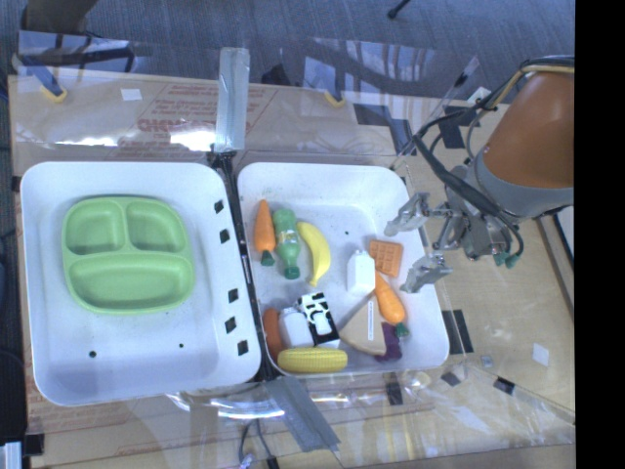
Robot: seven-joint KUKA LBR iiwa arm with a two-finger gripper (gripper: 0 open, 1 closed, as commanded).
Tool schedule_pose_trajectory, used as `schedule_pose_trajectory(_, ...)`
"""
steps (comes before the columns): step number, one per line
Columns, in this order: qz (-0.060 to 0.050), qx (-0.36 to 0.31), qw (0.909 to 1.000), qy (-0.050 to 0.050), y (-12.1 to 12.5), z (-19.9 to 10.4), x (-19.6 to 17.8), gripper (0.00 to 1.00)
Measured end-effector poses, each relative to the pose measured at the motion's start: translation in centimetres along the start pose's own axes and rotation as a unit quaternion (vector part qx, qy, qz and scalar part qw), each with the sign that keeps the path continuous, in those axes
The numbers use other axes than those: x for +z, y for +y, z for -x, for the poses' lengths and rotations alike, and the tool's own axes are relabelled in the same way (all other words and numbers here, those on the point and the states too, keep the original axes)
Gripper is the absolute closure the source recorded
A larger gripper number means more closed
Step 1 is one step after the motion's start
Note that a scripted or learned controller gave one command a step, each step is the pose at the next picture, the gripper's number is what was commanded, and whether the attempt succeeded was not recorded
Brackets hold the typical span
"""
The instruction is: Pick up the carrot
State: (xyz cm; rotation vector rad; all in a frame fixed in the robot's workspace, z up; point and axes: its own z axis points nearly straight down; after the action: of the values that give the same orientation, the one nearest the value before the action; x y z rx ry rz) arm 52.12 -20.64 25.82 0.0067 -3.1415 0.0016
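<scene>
My fingers [404, 215] stand spread with nothing between them, my gripper [416, 245] hovering over the right rim of the right bin [332, 179]. Just left of my lower fingertip lies a carrot [390, 301], near an orange cracker [386, 256] and white bottle [360, 272]. A second carrot [264, 229] lies at the bin's left beside a green bottle [286, 241] and banana [315, 250]; corn [312, 361] lies along the bottom. The left bin [59, 360] holds a green divided plate [127, 254].
</scene>
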Motion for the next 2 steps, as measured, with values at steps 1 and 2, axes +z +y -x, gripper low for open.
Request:
schedule_pose_trajectory(1, 0.0, 0.089, 0.996, -0.005, -0.4, 0.9, 13.6, 0.0)
schedule_pose_trajectory(2, -0.001, -0.022, 0.9997, -0.006, -0.2, 0.8, 15.8, 0.0)
